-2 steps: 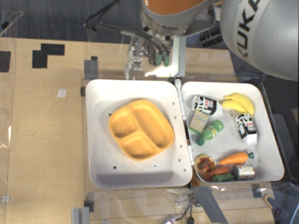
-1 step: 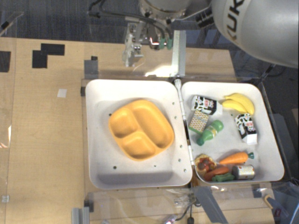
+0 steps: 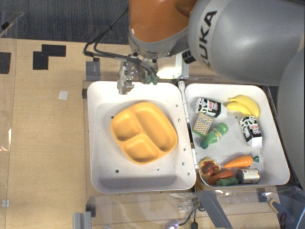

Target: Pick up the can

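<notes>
Honestly, the can (image 3: 248, 176) looked like a light, stiff, slick little cylinder, lying on its side at about 5 o'clock in the right bin (image 3: 279, 147), tucked just beside the carrot (image 3: 238, 162). It would probably be best gripped across its round middle, though rolling seemed a risk. The gripper (image 3: 137, 78) was seen way off at roughly 10 o'clock from it, above the left bin (image 3: 97, 142). Nothing was held, fingers seemingly parted.
</notes>
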Controlling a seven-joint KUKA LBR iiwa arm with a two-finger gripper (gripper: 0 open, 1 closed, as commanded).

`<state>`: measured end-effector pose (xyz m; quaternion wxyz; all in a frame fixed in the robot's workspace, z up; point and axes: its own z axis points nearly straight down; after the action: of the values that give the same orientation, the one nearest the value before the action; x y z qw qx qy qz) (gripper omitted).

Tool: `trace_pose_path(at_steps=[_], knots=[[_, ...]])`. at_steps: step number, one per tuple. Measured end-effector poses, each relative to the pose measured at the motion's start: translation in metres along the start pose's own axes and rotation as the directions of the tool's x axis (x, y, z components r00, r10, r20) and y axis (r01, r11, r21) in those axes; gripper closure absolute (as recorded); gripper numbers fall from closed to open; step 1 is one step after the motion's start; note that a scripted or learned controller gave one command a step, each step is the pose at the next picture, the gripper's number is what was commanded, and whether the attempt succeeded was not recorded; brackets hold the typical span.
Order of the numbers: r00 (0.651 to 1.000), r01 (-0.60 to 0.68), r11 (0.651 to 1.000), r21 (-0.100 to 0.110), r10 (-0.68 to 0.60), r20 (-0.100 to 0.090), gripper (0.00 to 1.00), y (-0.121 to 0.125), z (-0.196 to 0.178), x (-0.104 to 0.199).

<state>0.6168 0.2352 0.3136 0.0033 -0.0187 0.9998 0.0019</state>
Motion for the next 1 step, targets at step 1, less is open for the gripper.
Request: trace_pose_path(at_steps=[1], knots=[[0.985,-0.171,0.985,0.000,0.171,0.001,1.00,-0.0246,0.0376,0.0293]])
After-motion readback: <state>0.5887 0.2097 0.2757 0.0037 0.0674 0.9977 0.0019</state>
